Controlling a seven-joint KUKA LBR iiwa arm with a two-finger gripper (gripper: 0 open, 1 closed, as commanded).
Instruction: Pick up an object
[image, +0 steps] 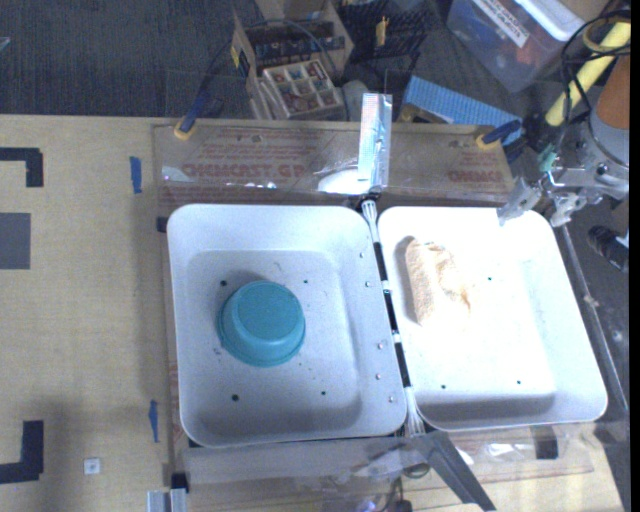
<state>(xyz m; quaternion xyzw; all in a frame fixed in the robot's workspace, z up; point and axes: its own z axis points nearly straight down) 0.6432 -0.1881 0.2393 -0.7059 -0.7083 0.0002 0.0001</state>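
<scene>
Teal and upturned, a small bowl (262, 322) sits mouth-down near the middle of the left bin (190, 400), far off to the gripper's left and nearer the camera; resting flat on its rim, it offers only a smooth rounded wall to grasp. Next across, a pale bread-like roll (432, 280) lies lengthwise in the right bin (570, 400), close to the divider between the bins, closer to the gripper but still well apart from it. Either could serve as the object to pick up, and both lie loose and clear of each other. The gripper (528, 198) hangs at the right bin's far right corner, over the rim. Nothing sits between its tips; how wide it stands I cannot tell.
</scene>
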